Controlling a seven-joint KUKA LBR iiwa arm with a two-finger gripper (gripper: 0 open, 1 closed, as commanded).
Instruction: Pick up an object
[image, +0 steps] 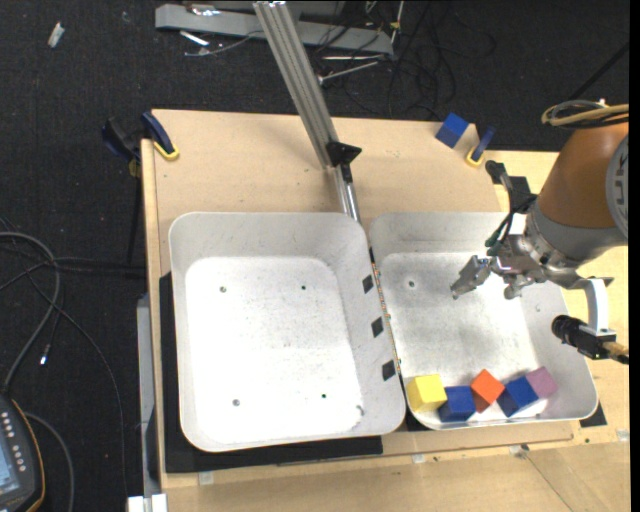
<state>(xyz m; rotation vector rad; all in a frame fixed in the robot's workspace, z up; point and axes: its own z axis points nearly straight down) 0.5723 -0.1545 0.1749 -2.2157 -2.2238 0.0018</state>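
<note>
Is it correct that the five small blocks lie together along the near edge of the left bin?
Not quite. The camera view shows the five blocks together along the near edge of the right bin, not the left bin.

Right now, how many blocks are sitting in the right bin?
5, all along the near edge of the right bin: yellow block, blue block, orange block, second blue block, purple block. They are bunched together, so another could be hidden.
</note>
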